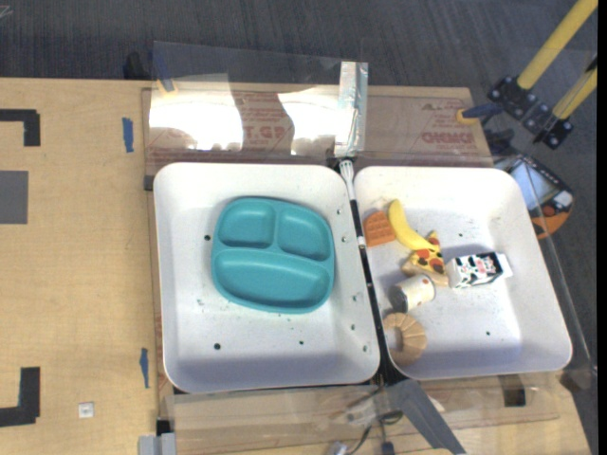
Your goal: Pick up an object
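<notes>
Two white bins sit side by side: the left bin (180,349) holds one teal plate (273,254), and the right bin (531,339) holds a loose cluster near its left wall. The cluster is one banana (408,226) touching one orange piece (379,228), one small red-yellow toy (432,255), one black-white carton (476,268), one tan cup (415,292) and one wooden disc (406,336), crowded with little room between them. Gripper state: cannot tell.
</notes>
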